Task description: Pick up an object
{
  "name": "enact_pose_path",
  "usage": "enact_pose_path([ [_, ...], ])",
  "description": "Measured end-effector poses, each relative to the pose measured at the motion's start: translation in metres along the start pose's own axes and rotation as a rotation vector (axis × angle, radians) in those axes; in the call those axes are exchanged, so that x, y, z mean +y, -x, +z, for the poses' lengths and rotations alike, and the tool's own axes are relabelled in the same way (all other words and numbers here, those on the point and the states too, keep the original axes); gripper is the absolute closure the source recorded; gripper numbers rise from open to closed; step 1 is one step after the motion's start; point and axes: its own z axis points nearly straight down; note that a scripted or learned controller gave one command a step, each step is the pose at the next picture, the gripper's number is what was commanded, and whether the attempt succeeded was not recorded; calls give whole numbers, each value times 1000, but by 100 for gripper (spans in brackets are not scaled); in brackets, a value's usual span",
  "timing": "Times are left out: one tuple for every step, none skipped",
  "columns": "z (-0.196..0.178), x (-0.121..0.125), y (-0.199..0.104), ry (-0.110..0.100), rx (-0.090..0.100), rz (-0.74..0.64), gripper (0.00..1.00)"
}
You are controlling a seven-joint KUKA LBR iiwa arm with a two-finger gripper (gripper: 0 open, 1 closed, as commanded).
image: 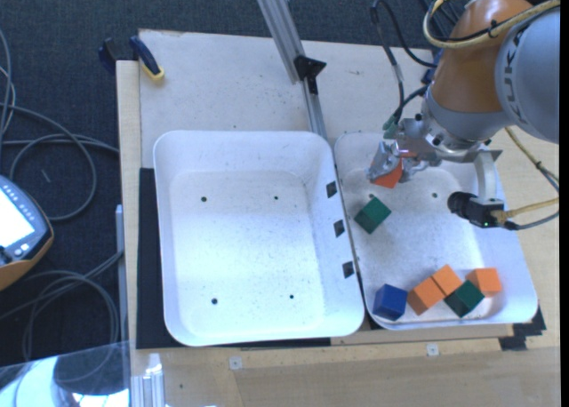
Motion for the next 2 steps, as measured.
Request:
enact_pose_path([
  [6, 5, -45, -8, -1, 3, 100],
  [5, -22, -102, -14, 0, 2, 100],
])
